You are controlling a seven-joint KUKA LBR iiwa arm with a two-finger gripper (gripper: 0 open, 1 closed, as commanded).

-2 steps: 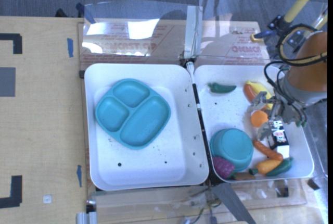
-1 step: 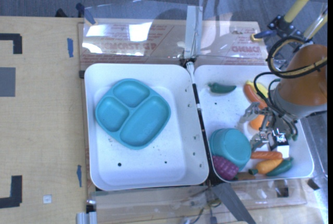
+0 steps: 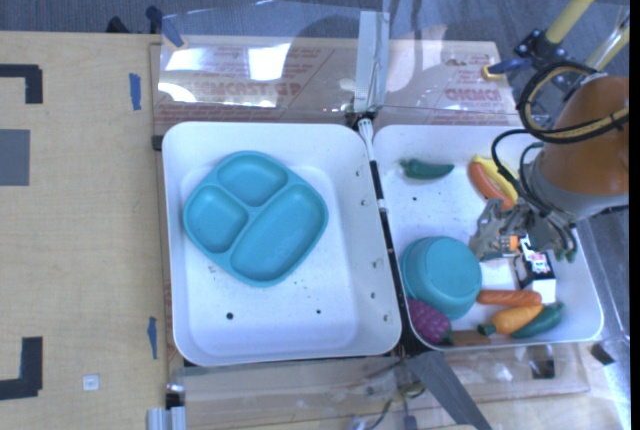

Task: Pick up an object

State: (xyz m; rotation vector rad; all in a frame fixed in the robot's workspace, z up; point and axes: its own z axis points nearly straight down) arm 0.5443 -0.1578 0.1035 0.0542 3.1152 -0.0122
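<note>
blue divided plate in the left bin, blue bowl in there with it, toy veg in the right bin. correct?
Not quite. The camera view shows the blue bowl in the right bin, not the left bin. It sits among the toy veg. The blue divided plate is in the left bin, as you said.

The blue bowl hides part of the purple fruit.
</note>
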